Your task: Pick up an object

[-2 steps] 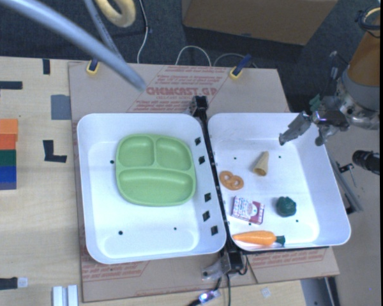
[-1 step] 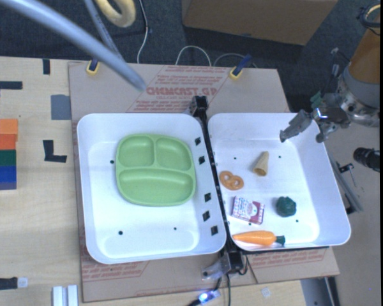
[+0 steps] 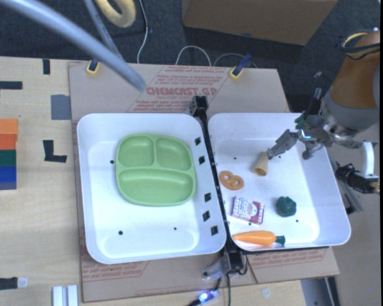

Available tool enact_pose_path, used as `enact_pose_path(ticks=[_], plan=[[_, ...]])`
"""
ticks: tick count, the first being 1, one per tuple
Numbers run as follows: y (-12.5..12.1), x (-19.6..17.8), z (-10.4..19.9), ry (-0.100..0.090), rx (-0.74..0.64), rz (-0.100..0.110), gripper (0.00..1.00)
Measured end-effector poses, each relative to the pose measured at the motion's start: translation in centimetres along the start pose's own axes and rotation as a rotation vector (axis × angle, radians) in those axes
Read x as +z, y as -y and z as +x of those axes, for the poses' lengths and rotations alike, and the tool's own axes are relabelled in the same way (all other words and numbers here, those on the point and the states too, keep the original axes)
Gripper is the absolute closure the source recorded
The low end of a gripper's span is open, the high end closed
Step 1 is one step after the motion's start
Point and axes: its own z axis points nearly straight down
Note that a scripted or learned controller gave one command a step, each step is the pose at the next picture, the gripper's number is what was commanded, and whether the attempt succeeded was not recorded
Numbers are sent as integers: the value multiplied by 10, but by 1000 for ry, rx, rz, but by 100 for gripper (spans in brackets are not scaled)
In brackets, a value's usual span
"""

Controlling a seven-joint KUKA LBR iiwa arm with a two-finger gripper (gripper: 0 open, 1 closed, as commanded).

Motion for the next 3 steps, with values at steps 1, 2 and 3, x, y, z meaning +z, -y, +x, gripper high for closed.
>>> enact_pose_path(ticks=[1,2,3], plan=[[-6,50,3,0,-1,-1,0],[-3,96,4,0,0,-1,0],[-4,86,5,0,-3,0,100]])
